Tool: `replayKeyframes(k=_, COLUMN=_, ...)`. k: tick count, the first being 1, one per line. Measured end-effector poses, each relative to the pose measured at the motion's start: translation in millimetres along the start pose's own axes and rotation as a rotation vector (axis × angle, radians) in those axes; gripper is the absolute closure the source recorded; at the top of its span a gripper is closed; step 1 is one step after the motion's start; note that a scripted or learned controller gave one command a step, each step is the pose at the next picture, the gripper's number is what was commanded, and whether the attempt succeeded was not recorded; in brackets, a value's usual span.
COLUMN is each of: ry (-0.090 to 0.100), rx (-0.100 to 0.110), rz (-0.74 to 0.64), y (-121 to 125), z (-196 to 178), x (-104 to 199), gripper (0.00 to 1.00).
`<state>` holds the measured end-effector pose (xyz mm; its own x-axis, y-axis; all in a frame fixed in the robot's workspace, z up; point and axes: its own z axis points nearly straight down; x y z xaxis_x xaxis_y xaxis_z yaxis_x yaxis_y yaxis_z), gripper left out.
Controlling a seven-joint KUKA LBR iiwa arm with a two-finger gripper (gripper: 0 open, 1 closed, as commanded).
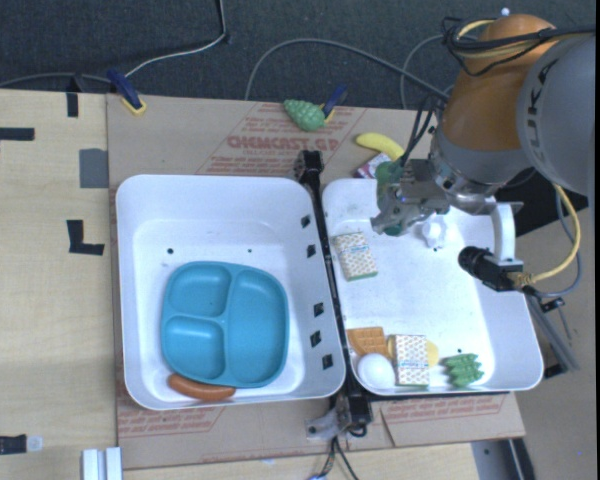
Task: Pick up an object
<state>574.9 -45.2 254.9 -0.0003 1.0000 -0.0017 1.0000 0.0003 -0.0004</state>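
Observation:
My gripper [391, 220] hangs over the back left part of the right bin [490, 318], below the grey and orange arm. A checked packet [355, 255] lies just to its front left. A small white object [435, 233] lies just to its right. A dark green piece [386, 173] shows at the gripper's far side; I cannot tell whether it is held. Along the bin's front lie an orange cracker [367, 340], a white egg [376, 370], a second checked packet [412, 358] and a green toy vegetable [463, 370].
The left bin [150, 208] holds a blue divided plate [224, 323] and a sausage [202, 388] at its front. Behind the bins, on the cardboard, lie a green toy [305, 114] and a yellow banana [378, 144]. Cables run across the back.

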Motion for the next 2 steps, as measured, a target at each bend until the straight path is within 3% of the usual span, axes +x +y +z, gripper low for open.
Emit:
replayKeyframes(k=1, ry=0.001, rx=0.001, rz=0.000, y=-64.6, z=-12.5, x=-28.1, gripper=1.00)
replayKeyframes(k=2, ry=0.002, rx=0.002, rz=-0.001, y=21.4, z=27.5, x=18.0, gripper=1.00)
